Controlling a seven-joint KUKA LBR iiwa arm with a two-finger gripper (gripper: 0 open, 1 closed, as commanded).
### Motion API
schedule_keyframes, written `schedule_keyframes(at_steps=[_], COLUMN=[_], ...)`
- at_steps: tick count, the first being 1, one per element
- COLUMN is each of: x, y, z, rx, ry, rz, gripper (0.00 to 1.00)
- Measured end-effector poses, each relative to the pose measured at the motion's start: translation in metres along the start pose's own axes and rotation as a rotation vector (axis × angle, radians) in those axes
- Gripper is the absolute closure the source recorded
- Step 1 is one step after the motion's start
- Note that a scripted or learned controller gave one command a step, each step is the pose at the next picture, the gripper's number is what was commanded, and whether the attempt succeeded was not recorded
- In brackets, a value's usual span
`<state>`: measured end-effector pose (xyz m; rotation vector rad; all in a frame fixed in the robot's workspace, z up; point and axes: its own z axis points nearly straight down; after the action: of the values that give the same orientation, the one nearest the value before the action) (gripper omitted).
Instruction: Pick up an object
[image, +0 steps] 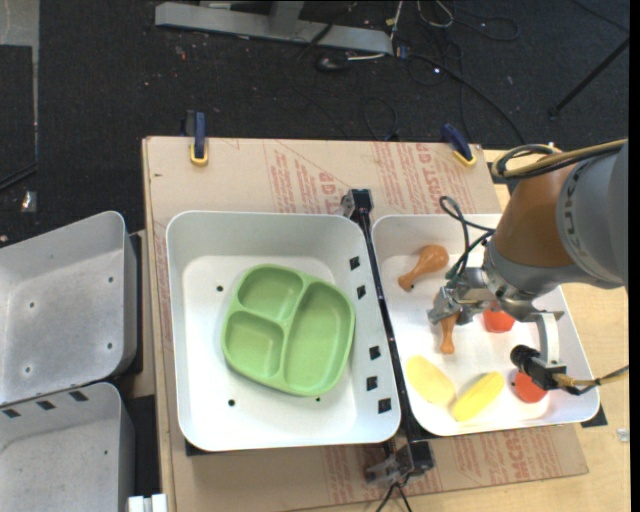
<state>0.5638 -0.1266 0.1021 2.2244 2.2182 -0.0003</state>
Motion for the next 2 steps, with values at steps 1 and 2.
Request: schedule_keyframes(at_steps=[1,2], x=[0.01,0.013], y=[0.002,0.0], z=[-0.056,-0.119], rx=[-0.005,-0.006], ry=[0.0,-0.001], rz=[-0.006,-0.006], gripper=[1.0,1.0])
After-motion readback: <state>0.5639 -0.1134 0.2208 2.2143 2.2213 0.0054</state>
